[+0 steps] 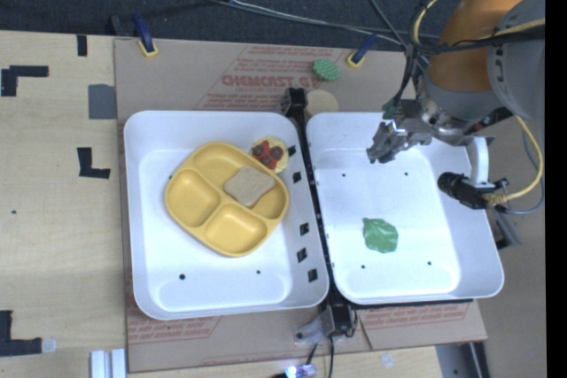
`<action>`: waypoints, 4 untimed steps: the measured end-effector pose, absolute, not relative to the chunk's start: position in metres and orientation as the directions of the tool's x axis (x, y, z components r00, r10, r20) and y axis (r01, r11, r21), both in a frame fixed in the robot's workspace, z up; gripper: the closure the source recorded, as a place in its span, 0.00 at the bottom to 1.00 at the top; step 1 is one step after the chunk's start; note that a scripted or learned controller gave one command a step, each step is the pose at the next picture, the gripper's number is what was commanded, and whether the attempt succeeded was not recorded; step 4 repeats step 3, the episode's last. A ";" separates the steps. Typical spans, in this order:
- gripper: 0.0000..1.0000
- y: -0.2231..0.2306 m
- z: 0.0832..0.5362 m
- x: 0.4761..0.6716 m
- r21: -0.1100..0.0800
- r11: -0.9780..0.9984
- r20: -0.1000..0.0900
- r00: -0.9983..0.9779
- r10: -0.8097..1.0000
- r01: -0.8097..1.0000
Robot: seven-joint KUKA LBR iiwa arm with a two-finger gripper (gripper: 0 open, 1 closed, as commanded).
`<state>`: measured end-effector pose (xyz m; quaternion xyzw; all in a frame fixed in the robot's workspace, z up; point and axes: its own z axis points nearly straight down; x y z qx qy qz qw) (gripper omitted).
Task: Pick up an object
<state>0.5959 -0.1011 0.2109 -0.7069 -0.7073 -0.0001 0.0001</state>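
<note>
A green leafy piece (380, 235) lies on the floor of the right bin (461, 274), near its front middle. My gripper (384, 145) hangs over the back of that bin, well behind the green piece and apart from it. Nothing shows between its fingers. In the left bin (151, 217) sits a yellow divided plate (208, 208) with a tan slice of bread (248, 185) in its middle compartment. A small red and dark berry cluster (269, 154) rests at the plate's back right corner.
A small green dotted object (325, 69) lies on the cardboard behind the bins. The black divider clips (301, 181) run between the two bins. A black fitting with cables (465, 188) sticks over the right bin's right rim.
</note>
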 end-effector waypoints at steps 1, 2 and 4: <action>1.00 -0.051 0.203 0.580 -0.003 0.005 0.001 -0.005 1.000 1.000; 1.00 -0.007 0.214 0.552 -0.003 0.005 0.002 -0.005 1.000 1.000; 1.00 0.049 0.227 0.534 -0.002 0.008 0.002 -0.008 1.000 1.000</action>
